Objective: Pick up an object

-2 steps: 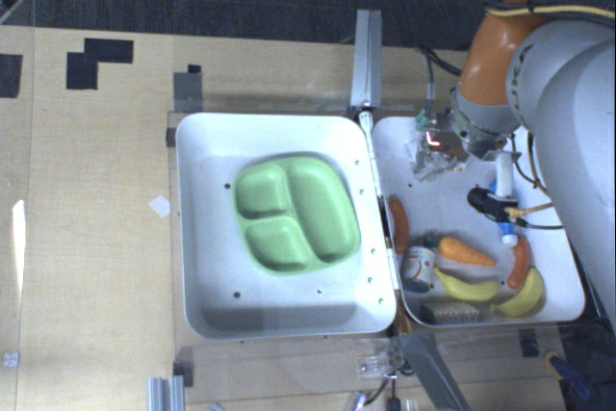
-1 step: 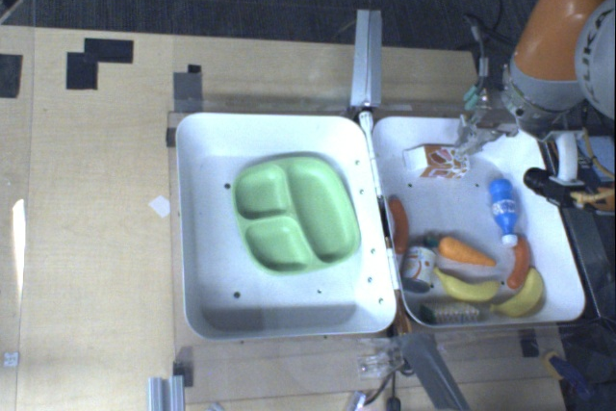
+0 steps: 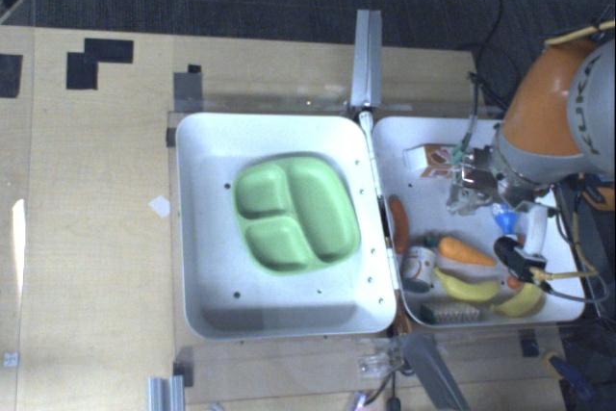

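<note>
Camera view: metallic claw [image 3: 469, 192], grip state unclear, above curved yellow banana [image 3: 467, 287], smooth orange carrot [image 3: 466, 252].

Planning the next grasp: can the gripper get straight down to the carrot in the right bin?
Probably yes. The carrot lies uncovered above the banana, and the gripper hangs just beyond it over the right bin, nothing between.
</note>
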Controlling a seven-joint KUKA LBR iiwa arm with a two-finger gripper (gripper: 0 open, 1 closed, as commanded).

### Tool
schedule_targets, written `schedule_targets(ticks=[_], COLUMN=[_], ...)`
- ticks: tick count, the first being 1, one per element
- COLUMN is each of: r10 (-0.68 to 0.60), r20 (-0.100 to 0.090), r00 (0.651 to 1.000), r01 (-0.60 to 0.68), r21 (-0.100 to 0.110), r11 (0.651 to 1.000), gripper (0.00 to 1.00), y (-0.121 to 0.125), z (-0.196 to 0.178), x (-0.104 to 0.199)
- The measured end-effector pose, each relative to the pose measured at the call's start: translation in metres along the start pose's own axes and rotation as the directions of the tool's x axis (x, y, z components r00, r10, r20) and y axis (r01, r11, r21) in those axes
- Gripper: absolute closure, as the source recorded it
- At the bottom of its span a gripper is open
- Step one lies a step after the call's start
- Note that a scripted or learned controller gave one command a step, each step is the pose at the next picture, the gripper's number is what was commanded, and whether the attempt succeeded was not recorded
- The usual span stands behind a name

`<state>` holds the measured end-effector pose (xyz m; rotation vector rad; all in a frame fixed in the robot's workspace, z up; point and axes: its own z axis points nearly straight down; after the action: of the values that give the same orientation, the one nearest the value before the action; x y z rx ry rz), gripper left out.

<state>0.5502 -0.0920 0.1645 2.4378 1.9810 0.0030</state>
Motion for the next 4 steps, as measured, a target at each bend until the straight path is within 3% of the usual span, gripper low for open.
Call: schedule_targets(ticks=[1, 2, 3, 4], r10=[0.133, 0.331, 0.505, 0.397], r20=[0.001, 0.001, 0.000, 0.002], r00=[0.991, 0.944, 0.863, 0.918], r01=[-0.133, -0.331, -0.505, -0.397], r21=[-0.004, -0.002, -0.001, 0.001], r11=[0.991, 0.944, 0.863, 0.918], gripper=[1.00, 1.00, 1.00, 1.00], y=[0.012, -0.046, -0.052, -0.017], z=[-0.091, -0.116, -0.081, -0.034], x=[-0.023, -0.084, -0.034, -0.070])
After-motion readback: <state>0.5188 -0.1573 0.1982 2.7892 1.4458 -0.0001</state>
